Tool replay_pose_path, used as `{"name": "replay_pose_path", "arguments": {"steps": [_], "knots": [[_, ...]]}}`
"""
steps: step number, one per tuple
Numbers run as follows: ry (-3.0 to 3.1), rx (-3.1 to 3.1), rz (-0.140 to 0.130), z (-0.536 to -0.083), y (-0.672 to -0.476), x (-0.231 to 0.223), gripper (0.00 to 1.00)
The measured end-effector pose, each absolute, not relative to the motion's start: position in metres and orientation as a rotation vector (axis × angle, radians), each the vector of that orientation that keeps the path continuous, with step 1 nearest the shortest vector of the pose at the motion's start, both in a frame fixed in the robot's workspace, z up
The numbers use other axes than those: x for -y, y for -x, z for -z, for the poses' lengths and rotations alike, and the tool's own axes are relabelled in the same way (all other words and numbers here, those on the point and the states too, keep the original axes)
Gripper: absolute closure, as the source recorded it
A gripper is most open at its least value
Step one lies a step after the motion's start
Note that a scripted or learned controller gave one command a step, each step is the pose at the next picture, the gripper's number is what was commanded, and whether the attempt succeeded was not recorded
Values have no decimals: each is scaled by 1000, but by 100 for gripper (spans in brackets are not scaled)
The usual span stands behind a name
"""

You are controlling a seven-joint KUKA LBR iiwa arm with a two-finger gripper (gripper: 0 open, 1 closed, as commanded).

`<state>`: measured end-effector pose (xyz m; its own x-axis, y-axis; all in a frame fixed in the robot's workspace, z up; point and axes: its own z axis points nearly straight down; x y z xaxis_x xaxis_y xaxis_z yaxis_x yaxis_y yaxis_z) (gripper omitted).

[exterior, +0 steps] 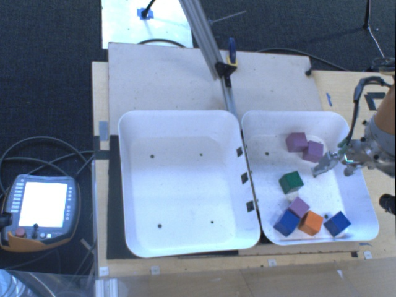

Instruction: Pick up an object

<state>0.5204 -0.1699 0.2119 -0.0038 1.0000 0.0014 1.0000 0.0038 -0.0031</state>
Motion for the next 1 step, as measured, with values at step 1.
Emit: {"name": "replay_pose_path", "arguments": {"steps": [1], "knots": [[2218, 2226, 2, -214, -521, 170, 0]]}}
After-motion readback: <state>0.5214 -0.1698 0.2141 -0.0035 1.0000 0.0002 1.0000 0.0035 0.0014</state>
